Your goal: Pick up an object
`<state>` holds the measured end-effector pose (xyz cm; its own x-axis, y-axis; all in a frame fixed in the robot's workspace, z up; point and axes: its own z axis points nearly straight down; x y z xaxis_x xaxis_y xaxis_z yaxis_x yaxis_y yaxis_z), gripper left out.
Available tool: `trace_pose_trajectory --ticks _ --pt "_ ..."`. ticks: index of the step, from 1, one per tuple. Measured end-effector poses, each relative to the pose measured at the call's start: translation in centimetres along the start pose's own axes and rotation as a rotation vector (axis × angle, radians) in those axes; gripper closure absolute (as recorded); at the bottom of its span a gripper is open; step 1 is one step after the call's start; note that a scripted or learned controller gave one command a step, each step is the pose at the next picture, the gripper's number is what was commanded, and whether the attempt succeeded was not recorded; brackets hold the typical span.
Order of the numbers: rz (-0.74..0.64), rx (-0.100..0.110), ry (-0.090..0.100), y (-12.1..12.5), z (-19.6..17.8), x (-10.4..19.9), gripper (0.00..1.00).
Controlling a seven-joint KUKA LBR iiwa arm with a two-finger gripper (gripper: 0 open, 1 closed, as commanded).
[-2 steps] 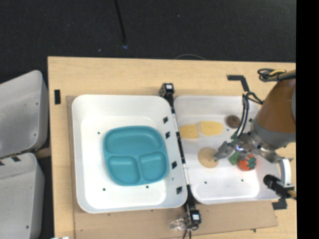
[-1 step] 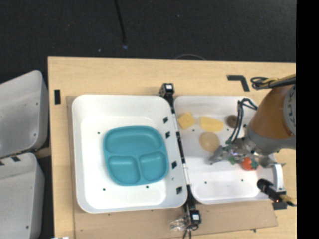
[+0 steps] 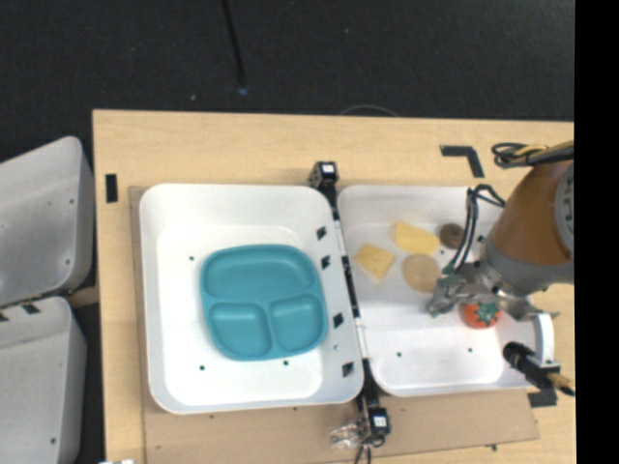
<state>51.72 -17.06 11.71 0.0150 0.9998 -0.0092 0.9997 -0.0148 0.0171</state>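
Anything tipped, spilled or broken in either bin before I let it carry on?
Nothing stands out. The teal tray lies flat in the left bin. In the right bin, two yellow pieces, a tan disc and a red item lie loose near the end effector.

Tabletop (image 3: 232,148): pale wood look, matt, smooth. Both bins (image 3: 164,259): white plastic, smooth, slight sheen. Tray (image 3: 261,300): teal plastic, smooth, semi-matt. Arm (image 3: 532,225): orange band glossy, grey part above it looks like smooth metal or plastic. Yellow pieces (image 3: 375,260): matt, soft look, poss. foam; can't tell for sure.
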Motion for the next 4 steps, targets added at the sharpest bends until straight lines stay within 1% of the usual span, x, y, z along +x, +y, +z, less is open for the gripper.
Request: trace_pose_trajectory --ticks 1,2,3,4 --pt "-0.013 0.011 0.007 -0.1 -6.4 -0.2 1.00" --pt "-0.018 0.010 0.007 0.2 -10.9 -0.4 1.00" --pt "-0.022 0.014 0.010 2.2 -11.8 3.6 1.00" --pt "-0.021 0.015 0.010 3.4 -12.5 8.2 1.00"
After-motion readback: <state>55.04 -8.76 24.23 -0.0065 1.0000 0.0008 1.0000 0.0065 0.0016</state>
